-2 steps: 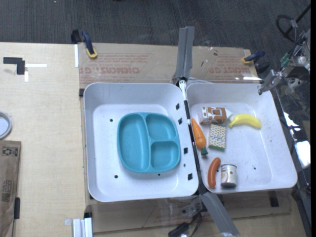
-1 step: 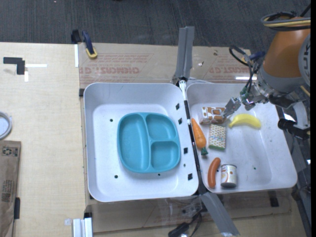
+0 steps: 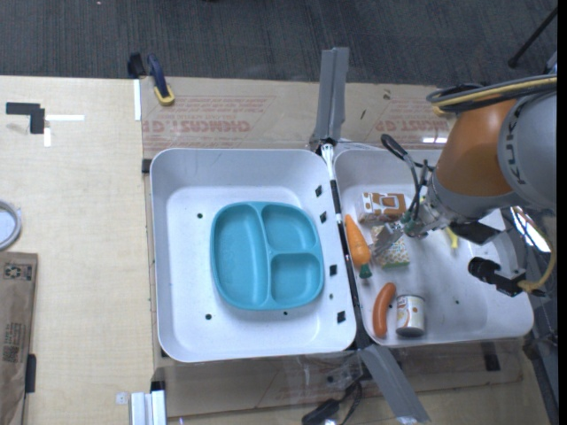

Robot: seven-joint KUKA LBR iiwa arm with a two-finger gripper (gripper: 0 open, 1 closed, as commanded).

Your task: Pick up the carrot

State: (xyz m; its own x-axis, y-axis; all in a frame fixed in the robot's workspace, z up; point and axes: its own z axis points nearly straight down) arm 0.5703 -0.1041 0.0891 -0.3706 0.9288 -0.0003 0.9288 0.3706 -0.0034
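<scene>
The carrot [image 3: 357, 240] is orange with a short green top and lies along the left wall of the right bin [image 3: 461, 312], roughly lengthwise, pointing away from the camera. My gripper [image 3: 411, 227] hangs low over the middle of that bin, a little to the right of the carrot, above a crumpled speckled packet [image 3: 392, 250]. The arm's grey wrist and orange band rise behind it at the right. The carrot lies apart from the gripper.
A small orange-and-white box [image 3: 384, 204] lies behind the packet. A red-orange sausage [image 3: 382, 309] and a small tin can [image 3: 408, 315] sit near the right bin's front. The left bin [image 3: 177, 237] holds a teal divided plate [image 3: 266, 255].
</scene>
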